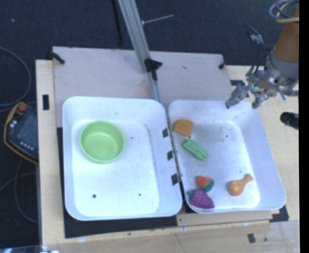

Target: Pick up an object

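In the camera view, the gripper hangs over the far right corner of the right bin, its two fingers spread wide with nothing between them. The grey arm with its orange band rises behind it at the view's right.

The things that could be picked lie in the right bin, all well apart from the gripper. An orange piece sits near the bin's far left corner, close to the wall shared with the left bin. Just beside it, toward the near edge, a green vegetable lies with its long axis slanting from the far left down to the near right. Near the bin's near edge, an orange drumstick-shaped toy lies with its thick end toward the near left and its thin end pointing toward the far right. At the near left corner, a red and green piece touches a purple grape cluster.

In the left bin, a green bowl stands upright toward the far left corner.
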You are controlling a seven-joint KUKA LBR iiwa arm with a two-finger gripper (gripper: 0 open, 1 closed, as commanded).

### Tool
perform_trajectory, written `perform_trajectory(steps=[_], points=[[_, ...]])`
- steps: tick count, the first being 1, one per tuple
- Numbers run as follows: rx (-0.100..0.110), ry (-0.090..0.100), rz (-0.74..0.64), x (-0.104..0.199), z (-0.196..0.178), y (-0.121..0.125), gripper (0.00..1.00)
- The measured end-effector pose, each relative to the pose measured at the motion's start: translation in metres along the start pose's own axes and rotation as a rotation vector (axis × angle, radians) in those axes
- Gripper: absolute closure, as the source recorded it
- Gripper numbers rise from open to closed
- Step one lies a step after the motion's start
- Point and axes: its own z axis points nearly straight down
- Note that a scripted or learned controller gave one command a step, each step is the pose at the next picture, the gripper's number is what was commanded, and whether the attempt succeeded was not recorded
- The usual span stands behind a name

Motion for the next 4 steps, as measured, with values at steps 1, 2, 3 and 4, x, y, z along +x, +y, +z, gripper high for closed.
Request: perform_trajectory(steps=[1, 2, 3, 4], points=[[0.001, -0.001, -0.001, 0.000, 0.000, 0.000, 0.00], [0.005, 0.000, 0.004, -0.005, 0.051, -0.011, 0.00], [0.003, 0.000, 0.001, -0.001, 0.094, -0.008, 0.00], [0.003, 0.000, 0.000, -0.002, 0.127, -0.009, 0.00]])
